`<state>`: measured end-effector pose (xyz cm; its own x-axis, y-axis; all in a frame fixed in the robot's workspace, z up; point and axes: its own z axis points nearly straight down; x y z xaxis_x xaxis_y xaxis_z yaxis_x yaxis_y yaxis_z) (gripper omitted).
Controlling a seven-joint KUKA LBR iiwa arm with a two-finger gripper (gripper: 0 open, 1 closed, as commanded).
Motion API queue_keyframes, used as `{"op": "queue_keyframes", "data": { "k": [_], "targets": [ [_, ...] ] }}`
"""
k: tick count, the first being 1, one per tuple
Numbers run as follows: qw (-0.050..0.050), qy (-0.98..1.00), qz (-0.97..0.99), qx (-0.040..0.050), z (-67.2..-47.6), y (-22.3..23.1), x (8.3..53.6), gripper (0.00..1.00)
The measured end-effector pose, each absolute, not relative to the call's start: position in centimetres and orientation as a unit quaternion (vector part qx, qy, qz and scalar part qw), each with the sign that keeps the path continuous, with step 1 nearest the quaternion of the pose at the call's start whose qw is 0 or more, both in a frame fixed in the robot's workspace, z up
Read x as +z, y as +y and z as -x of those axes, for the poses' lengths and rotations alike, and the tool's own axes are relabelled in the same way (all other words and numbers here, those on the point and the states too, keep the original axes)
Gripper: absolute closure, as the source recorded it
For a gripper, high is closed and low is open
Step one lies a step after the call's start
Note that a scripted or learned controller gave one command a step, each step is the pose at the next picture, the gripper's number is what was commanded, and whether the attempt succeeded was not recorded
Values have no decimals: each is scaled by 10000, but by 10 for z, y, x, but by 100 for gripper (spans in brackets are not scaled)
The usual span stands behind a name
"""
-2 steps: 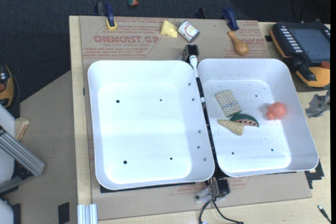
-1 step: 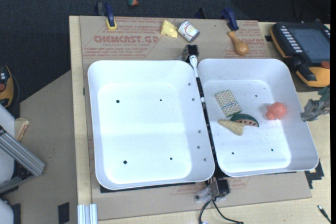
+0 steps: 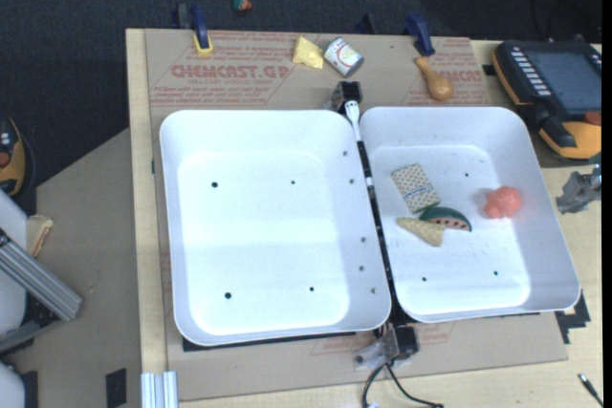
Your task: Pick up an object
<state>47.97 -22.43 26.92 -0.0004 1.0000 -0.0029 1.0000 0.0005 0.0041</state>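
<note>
**Four small things lying in the right bin, gripper waiting at the edge**

The right bin (image 3: pixel 521 134) is holding all the candidates. A pink-red ball (image 3: pixel 503 202) is sitting near its right wall. A patterned card (image 3: pixel 413 184) is lying flat toward the left wall, and just below it a watermelon-slice toy (image 3: pixel 447 219) is touching a tan wedge (image 3: pixel 421 230). The ball is lying apart from these three.

The gripper (image 3: pixel 578 190) is showing as a grey shape just outside the bin's right rim, level with the ball — whether it is open or closed, I cannot tell, and nothing is visibly in it.

The left bin (image 3: pixel 177 139) is sitting beside the right one, rims touching. Behind the bins, a yellow piece (image 3: pixel 308 53), a small white box (image 3: pixel 343 57) and a tan wooden piece (image 3: pixel 434 79) are resting on the bench board (image 3: pixel 239 72).
</note>
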Motion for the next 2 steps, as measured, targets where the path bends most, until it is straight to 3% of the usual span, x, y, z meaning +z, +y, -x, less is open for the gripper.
{"op": "queue_keyframes", "data": {
  "k": [1,2],
  "targets": [
    [-21,7071,-7071,-8,-479,-223,238,100],
    [18,7071,-7071,3,-480,-224,247,100]
  ]
}}
